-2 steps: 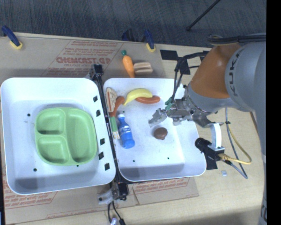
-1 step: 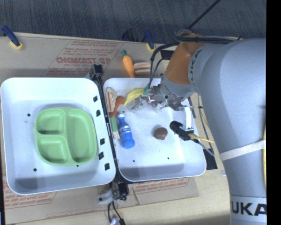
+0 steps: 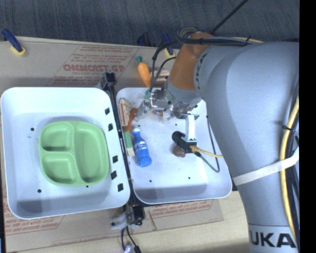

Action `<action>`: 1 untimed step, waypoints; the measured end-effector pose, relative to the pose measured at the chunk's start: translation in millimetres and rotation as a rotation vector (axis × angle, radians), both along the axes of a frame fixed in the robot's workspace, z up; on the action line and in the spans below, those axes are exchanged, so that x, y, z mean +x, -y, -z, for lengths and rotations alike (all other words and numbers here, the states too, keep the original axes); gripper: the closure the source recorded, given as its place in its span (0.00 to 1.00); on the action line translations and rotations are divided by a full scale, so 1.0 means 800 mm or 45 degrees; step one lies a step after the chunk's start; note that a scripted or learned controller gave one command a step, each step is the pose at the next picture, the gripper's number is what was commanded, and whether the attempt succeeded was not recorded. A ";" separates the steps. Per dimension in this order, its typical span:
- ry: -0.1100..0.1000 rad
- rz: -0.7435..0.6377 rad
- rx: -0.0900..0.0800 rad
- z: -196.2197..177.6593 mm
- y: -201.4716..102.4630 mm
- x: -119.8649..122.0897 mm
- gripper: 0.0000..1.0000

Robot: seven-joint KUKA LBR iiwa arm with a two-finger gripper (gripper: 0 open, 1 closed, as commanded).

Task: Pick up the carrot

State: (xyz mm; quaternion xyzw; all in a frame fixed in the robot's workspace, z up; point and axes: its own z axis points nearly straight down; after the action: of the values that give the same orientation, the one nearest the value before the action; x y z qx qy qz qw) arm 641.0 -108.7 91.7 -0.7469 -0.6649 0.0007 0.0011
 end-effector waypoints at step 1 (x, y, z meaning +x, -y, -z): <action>0.001 -0.112 0.000 -0.089 0.010 0.006 0.00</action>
State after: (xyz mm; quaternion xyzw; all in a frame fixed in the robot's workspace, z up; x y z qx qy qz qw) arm 645.8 -117.0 162.9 -0.7170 -0.6971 0.0007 0.0009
